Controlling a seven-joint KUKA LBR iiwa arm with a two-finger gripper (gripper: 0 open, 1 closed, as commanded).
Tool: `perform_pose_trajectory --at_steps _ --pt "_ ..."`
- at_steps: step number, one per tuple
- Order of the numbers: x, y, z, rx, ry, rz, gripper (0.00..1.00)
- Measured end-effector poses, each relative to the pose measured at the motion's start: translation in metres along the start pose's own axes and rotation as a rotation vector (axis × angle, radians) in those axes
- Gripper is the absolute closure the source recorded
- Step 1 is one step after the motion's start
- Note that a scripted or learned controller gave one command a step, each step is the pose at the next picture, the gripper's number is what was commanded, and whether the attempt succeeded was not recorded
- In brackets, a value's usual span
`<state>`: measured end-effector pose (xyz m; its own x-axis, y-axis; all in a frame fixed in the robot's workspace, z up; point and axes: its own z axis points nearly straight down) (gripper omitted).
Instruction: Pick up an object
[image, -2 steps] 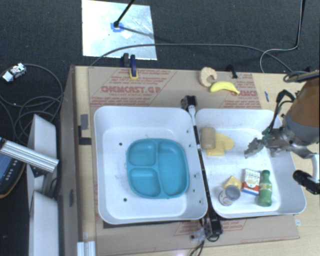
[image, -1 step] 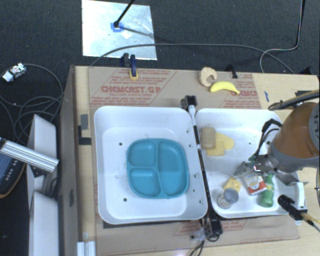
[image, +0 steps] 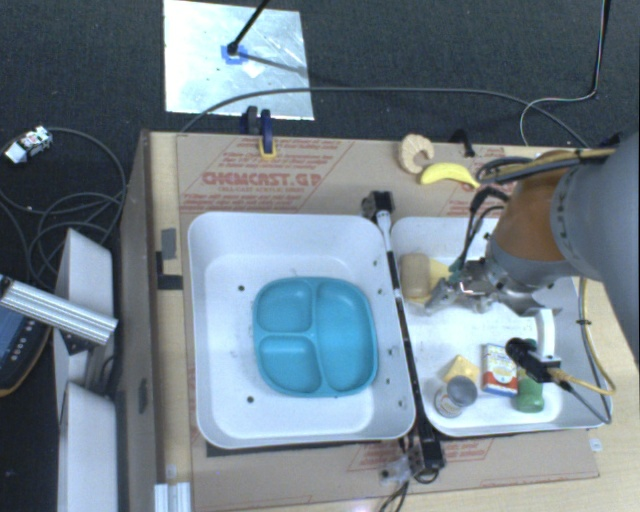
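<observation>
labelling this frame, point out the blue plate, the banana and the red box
blue plate (image: 315, 335), camera view, centre where its dividers meet
banana (image: 447, 175), camera view, middle of its curve
red box (image: 498, 367), camera view, its top face

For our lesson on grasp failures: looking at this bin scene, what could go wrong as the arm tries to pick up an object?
1. The gripper sits close to the bin wall beside the tan cup; it might hit the wall or push the cup away.
2. The small box, silver can and green object lie crowded together, so a grasp there could knock neighbours.
</observation>
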<state>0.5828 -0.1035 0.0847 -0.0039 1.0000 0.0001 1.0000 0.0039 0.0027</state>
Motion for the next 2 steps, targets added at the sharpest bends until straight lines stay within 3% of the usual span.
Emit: perform_pose_trajectory --at_steps 1,2 --pt "0.017 0.062 0.001 0.015 0.002 -0.002 0.00" --pt "0.017 0.066 -0.012 -0.002 -0.002 -0.006 1.00"
